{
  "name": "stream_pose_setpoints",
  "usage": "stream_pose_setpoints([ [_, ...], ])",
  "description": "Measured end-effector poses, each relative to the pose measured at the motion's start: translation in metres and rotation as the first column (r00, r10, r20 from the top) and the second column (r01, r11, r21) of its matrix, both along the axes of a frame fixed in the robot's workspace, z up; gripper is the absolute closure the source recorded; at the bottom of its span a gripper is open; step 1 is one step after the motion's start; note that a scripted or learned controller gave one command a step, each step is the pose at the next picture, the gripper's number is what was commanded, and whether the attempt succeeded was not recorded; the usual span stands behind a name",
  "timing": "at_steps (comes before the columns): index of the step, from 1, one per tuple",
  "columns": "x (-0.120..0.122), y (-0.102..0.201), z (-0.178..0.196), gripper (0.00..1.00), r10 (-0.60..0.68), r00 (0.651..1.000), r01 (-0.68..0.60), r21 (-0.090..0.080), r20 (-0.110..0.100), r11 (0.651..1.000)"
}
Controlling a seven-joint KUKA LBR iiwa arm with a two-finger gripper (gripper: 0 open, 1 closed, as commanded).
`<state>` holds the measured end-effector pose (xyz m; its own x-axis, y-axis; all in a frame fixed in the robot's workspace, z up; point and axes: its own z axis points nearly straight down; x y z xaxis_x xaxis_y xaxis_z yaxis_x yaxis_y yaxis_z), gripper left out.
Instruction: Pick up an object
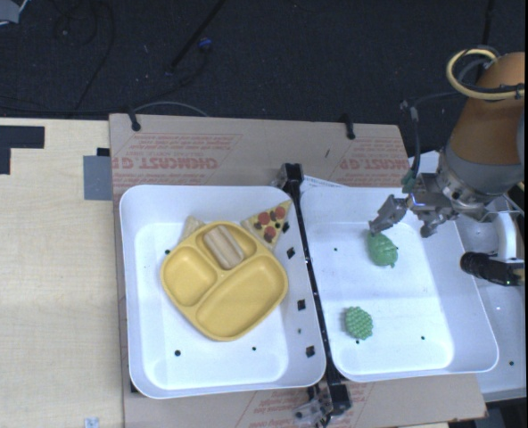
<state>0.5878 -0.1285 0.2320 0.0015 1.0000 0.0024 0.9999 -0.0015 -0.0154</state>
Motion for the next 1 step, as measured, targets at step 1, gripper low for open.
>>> stream_pose_setpoints([
  [1, 0.0024, -0.0001, 0.0068, 0.0, 0.002, 1.0, -0.002, -0.001, 0.012, 1.0],
])
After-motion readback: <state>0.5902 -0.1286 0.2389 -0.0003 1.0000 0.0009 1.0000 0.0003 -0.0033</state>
